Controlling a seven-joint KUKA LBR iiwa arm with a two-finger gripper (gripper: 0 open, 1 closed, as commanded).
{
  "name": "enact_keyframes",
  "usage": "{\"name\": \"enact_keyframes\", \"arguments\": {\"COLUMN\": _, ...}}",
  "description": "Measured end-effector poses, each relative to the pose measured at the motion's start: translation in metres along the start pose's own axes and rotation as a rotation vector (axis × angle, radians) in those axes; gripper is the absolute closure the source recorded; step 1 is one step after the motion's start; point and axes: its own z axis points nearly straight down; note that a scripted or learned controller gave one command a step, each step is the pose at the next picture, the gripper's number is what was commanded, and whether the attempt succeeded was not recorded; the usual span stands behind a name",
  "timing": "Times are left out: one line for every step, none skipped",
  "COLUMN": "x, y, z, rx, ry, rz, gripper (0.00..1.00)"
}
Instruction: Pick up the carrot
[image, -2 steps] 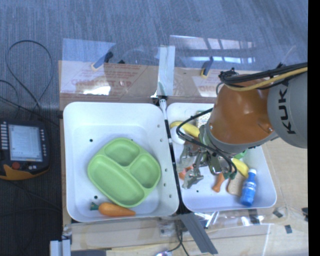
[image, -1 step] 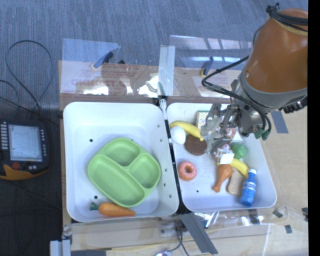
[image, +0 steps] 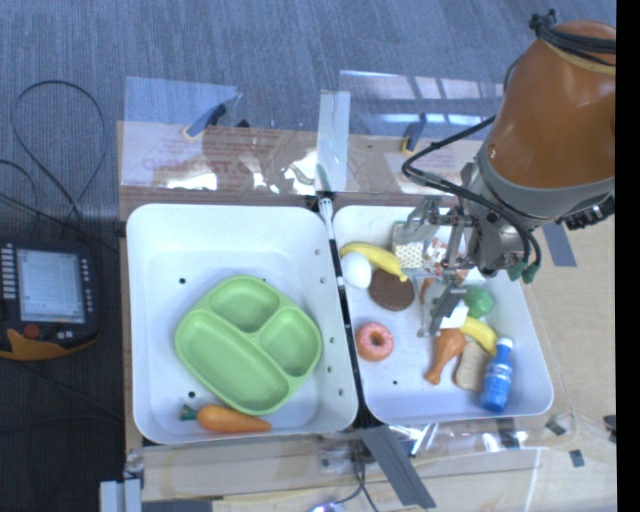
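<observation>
The orange carrot (image: 233, 421) with a small green top lies flat at the front edge of the left bin (image: 155, 250), just below the green divided plate (image: 250, 345). My gripper (image: 440, 312) hangs over the right bin (image: 535, 400), far to the right of the carrot. It hovers among the toy foods there, close above a drumstick (image: 445, 355) and a yellow piece (image: 481, 332). Nothing of the carrot is near it.
The right bin holds a banana (image: 372, 257), a white egg (image: 356, 269), a brown cookie (image: 392, 292), a pink donut (image: 375, 341), a blue bottle (image: 497, 375), a bread piece (image: 468, 369) and a green item (image: 481, 300). A teach pendant (image: 45, 295) lies left of the bench.
</observation>
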Motion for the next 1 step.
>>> {"name": "enact_keyframes", "arguments": {"x": 0.0199, "y": -0.0342, "z": 0.1055, "rx": 0.0, "ry": 0.01, "rz": 0.02, "gripper": 0.0}}
